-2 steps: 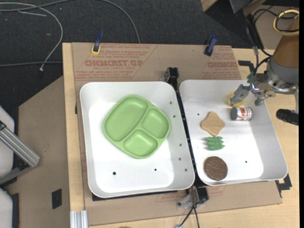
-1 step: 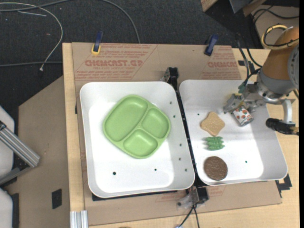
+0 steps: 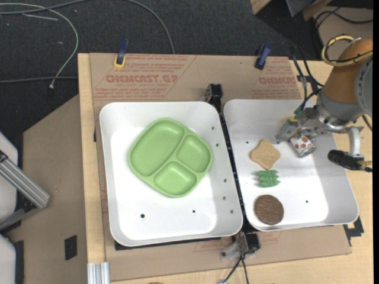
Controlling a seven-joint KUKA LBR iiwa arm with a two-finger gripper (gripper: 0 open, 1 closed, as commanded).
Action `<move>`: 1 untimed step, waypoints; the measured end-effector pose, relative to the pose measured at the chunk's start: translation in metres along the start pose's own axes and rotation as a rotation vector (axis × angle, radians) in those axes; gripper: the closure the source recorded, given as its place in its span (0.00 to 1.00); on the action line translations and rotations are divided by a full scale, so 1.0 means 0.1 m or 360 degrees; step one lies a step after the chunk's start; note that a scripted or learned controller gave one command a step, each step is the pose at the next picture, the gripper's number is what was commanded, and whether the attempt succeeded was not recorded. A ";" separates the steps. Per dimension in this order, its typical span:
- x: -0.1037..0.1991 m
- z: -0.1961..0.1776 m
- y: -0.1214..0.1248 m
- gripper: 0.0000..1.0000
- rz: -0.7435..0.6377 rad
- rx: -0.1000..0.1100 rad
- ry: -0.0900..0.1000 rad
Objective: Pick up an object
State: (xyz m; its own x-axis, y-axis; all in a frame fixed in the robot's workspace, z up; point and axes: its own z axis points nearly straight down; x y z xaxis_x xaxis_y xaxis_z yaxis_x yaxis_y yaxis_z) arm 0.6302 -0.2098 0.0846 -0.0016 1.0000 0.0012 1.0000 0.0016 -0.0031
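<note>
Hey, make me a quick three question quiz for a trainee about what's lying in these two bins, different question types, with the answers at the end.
1. True or false: the green divided plate lies in the left bin.
2. Multiple choice: in the right bin, what lies between the tan cracker-like piece and the round brown patty? A) a blue clamp B) a small green pea-pod-like item C) a cable
3. Fill in: the gripper hangs over the ____ bin, beside a small white and red object.

Key: 1 true; 2 B; 3 right.
</note>
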 end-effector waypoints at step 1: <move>0.00 -0.13 0.02 1.00 -0.0002 -0.0008 -0.0002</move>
State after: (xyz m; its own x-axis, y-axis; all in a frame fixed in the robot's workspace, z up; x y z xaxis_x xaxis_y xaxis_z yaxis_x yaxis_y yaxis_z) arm 0.6318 -0.2099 0.0978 -0.0026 1.0000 -0.0004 1.0000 0.0026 0.0021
